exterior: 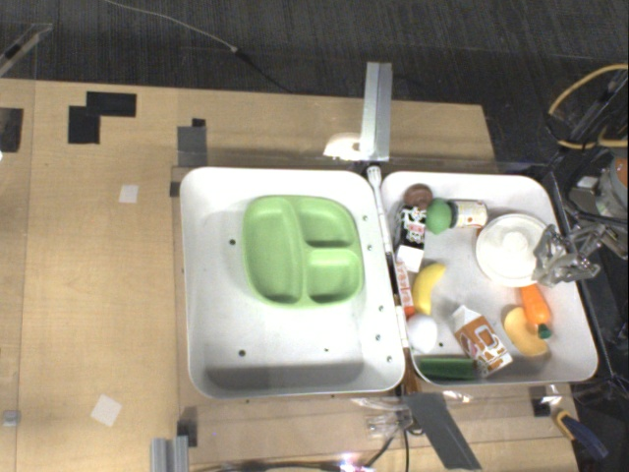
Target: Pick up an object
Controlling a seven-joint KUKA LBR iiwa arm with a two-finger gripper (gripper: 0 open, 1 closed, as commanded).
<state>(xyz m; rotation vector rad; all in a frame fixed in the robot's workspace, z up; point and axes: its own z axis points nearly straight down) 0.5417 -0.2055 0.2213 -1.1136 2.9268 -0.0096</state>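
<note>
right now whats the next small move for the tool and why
Probably lower the tool a little and shift it toward the orange carrot just below it in the view. The tool sits at the right rim of the right bin, beside the white bowl, with nothing seen between its fingers. The carrot is the nearest slim object; the bowl looks too wide to grip.

A round white plastic bowl (510, 247) is sitting just left of the jaws, and an orange carrot-shaped toy (536, 308) is lying just below them, crowding both sides. Open white floor is lying well left, around the green divided plastic tray (301, 250).
</note>
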